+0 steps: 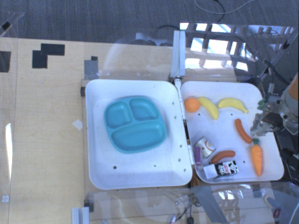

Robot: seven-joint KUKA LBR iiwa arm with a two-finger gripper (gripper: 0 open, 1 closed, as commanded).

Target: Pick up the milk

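Two white bins side by side: left bin [93,139] with blue divided plate [135,124]; right bin [275,171] with orange [191,105], two bananas [208,107], two sausages [242,130], carrot [257,157], possibly a yogurt cup [205,148], milk [222,169] lying at near edge; gripper [262,122] over right rim, aperture unclear.

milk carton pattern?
The milk is white with black cow-style patches, lying in the right bin; camera view.
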